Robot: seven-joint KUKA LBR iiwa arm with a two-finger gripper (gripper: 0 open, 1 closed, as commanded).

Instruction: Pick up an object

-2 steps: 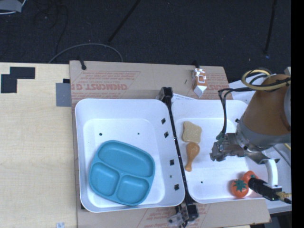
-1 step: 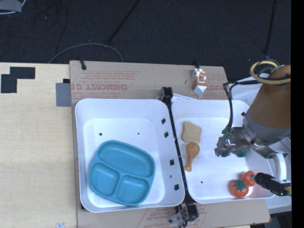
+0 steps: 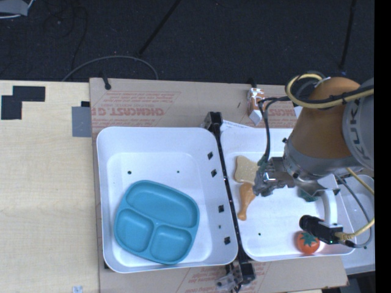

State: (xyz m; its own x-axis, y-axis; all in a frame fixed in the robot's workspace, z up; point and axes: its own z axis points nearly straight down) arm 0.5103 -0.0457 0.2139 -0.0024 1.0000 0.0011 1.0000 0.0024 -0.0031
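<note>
tan food piece (image 3: 245,182), just left of claw (image 3: 264,185)

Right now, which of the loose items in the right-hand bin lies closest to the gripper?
The tan bread-slice-shaped piece, just left of the gripper. The orange drumstick-like piece sits a little lower, and the red tomato-like toy is off in the bin's lower right corner.

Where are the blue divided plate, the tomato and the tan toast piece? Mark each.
blue divided plate (image 3: 157,222), camera view, upper compartment.
tomato (image 3: 307,242), camera view, red body.
tan toast piece (image 3: 245,170), camera view, flat middle.
</note>
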